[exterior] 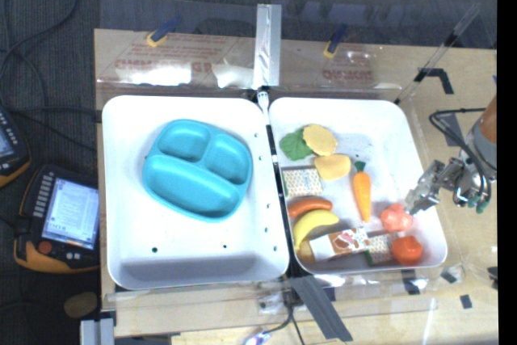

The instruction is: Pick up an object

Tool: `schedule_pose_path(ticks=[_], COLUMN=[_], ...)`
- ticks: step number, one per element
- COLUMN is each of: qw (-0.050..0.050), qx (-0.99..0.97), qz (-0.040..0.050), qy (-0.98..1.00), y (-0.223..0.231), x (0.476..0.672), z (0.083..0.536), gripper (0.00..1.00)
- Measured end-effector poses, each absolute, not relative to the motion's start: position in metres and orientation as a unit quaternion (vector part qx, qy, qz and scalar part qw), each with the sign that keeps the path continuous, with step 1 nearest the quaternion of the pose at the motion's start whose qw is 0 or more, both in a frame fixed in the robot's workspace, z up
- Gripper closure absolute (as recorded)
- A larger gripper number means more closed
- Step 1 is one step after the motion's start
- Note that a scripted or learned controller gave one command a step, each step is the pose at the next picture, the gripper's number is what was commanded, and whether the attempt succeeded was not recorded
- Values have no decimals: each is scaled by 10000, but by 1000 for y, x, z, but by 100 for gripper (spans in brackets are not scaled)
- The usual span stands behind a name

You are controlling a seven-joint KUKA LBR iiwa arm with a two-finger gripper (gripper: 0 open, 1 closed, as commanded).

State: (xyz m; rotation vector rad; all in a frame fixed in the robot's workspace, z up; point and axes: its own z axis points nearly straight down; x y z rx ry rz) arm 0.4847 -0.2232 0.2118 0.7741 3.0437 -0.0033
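We see a pink ball (393,216) lying near the right bin's (404,125) right wall, just above a red tomato (407,249), beside the claw (421,200).

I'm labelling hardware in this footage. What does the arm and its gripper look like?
At the view's right edge, the arm shows a grey body with an orange band above the wrist. Below it the gripper is a small metallic grey assembly with thin, dark-and-silver fingers and some teal-tinted parts near its base. Any cables or printed markings are too small to make out.
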Motion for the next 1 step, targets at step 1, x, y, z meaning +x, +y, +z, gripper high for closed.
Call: schedule_pose_path(ticks=[1], qw=[5], qx=[2110], qz=[-10], qy=[9775], y=[-223], x=[485], z=[202], gripper=[100])
